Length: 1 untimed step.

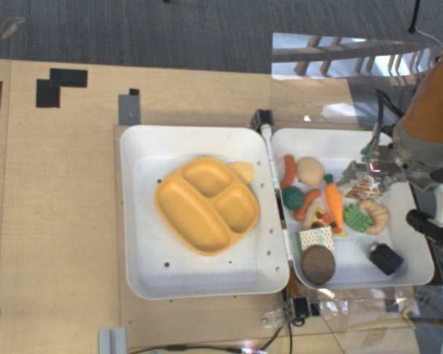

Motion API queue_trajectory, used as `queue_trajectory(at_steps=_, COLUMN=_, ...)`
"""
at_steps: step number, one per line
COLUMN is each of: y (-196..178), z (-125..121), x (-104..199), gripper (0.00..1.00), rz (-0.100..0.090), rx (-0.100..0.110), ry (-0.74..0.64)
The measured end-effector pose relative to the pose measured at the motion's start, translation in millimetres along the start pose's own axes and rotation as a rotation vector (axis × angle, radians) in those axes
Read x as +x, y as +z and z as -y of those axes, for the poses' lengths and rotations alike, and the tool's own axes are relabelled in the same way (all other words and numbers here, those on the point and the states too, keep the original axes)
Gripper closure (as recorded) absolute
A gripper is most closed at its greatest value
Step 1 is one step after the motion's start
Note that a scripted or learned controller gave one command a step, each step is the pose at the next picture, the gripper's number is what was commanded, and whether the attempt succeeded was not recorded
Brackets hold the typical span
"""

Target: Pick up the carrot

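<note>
Evidently early: carrot (pixel 334 206) lies in the right bin (pixel 421 271), just below-left of the gripper (pixel 363 174), not yet lifted. Gripper hovers at toy level; cannot tell its state. Carrot crowded: broccoli (pixel 292 197) beyond it, bagel (pixel 374 216) under the gripper, leafy green (pixel 356 220) touching. Open room lies above; bin wall well clear

Bright even light, soft shadows, slight blur
</note>
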State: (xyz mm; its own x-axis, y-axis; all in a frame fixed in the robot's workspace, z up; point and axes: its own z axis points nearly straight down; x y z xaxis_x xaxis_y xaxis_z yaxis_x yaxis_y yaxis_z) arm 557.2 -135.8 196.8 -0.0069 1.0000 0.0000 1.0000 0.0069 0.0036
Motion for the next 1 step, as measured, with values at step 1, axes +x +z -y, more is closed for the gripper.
queue_trajectory(at_steps=1, y=107.4, z=2.0, x=38.1, gripper=0.0, rz=0.003, rx=-0.011, ry=-0.169)
